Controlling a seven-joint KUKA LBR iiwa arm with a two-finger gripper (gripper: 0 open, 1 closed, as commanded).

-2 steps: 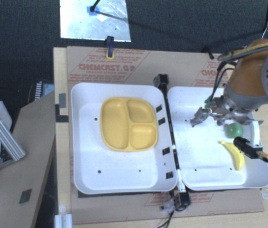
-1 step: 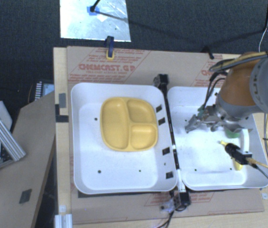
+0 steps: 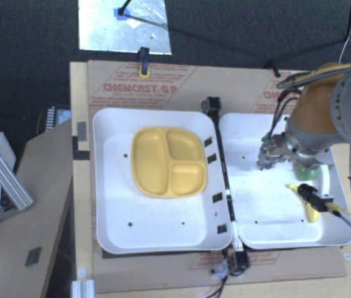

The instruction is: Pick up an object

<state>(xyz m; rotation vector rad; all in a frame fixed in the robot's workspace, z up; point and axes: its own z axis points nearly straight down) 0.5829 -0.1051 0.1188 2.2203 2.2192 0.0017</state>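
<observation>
My gripper [image 3: 266, 158] hangs low over the back of the right bin [image 3: 268, 228], near its left side. No object shows between its tips, and the white floor under it is bare. A green object [image 3: 306, 172] lies just right of the gripper, partly hidden under the wrist. A yellow object [image 3: 312, 213] lies near the right wall, toward the front. A yellow divided plate [image 3: 168, 161] rests in the middle of the left bin [image 3: 116, 228].
The ridge where the bins meet [image 3: 222, 172] carries black clips. Brown cardboard [image 3: 163, 82] lies beneath the bins, with a yellow and black clamp [image 3: 144, 64] at its back edge. The grey arm with its orange band [image 3: 315, 110] enters from the right.
</observation>
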